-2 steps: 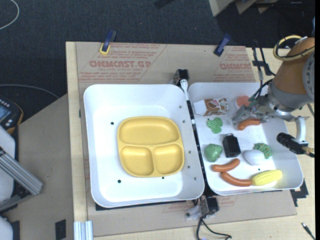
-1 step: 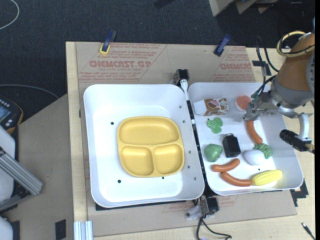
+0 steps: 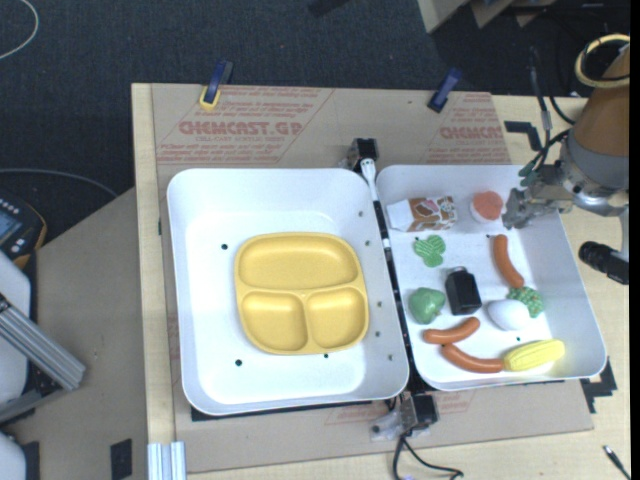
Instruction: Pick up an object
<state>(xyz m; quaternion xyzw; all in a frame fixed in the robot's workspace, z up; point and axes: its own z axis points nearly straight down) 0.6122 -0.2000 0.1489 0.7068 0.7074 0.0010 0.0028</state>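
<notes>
Since the tool (image 3: 520,206) hangs over the right bin (image 3: 585,298) at the frame's upper right, just beside the round red piece (image 3: 488,205), I'd call this the approach step. Can't tell its grip state. Next up: drop straight down.

I see bright, even overhead light; white bins (image 3: 190,268) nearly glare; soft shadows; slight blur throughout.
</notes>
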